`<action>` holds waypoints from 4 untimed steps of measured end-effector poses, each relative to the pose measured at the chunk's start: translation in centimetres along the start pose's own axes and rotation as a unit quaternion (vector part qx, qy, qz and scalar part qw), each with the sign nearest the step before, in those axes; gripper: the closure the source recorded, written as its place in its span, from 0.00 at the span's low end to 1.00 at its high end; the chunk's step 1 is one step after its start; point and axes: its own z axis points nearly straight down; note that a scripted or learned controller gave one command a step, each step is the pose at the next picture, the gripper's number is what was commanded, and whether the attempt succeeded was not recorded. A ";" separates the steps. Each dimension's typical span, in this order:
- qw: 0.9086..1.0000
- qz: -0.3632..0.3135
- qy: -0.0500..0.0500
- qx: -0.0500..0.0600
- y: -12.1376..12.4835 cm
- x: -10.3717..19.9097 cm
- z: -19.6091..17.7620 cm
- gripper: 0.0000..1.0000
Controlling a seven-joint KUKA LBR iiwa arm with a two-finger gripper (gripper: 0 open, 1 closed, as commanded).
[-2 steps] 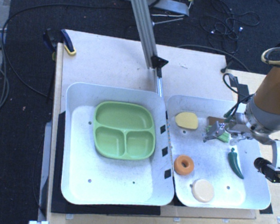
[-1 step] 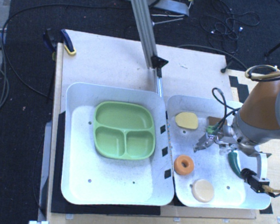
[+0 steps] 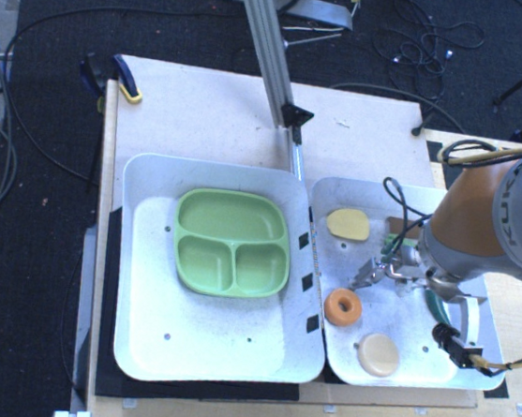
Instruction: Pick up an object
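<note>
Two shallow white bins sit side by side on the bench. The left bin [image 3: 142,330] holds a green divided plate [image 3: 233,243] with three compartments, lying flat toward the far half of the bin.

The right bin [image 3: 411,374] holds three small objects — a pale yellow, rounded piece [image 3: 348,224] near its far edge, an orange doughnut-shaped ring [image 3: 342,307] near its middle left, and a cream-coloured round piece [image 3: 379,354] near its near edge. The three lie well apart from one another.

The grey arm [image 3: 514,220], with its orange band, reaches in from the right over the right bin. Its gripper [image 3: 373,273] points left and hangs between the yellow piece and the orange ring, just beside the ring but not touching it. The metal fingers appear slightly apart, and nothing lies between them.
</note>
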 end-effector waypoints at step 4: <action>1.000 -0.001 0.001 0.000 0.8 0.7 -12.5 1.00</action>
